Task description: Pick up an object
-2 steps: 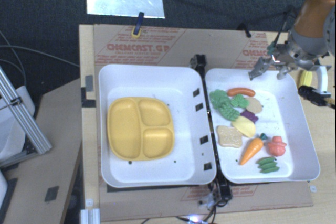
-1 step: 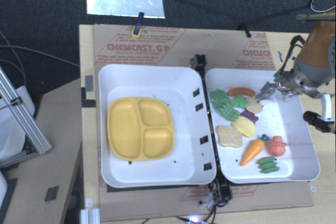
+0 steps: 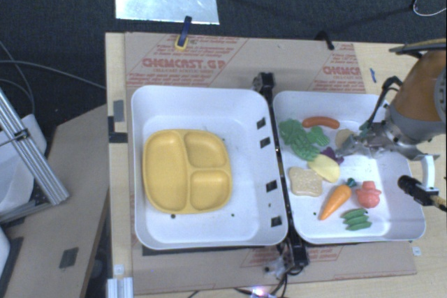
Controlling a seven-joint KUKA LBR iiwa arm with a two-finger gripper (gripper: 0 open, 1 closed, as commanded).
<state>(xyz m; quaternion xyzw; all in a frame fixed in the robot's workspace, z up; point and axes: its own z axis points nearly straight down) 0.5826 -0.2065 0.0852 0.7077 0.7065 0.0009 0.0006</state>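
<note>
Lying in the right bin [image 3: 401, 150], the toy foods cluster: lettuce [image 3: 302, 138], sausage [image 3: 320, 123], potato [image 3: 325, 167], bread [image 3: 306, 181], carrot [image 3: 336, 199]. Just above the potato, the pincer [image 3: 347, 144] points left, its finger state unclear, on an arm [image 3: 418, 102] bent low over the bin.

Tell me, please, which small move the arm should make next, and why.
Probably lower the tool slightly toward the yellow potato-like piece. It hovers in the right bin just above that piece, with nothing visibly gripped, while bread and carrot lie farther away.
</note>
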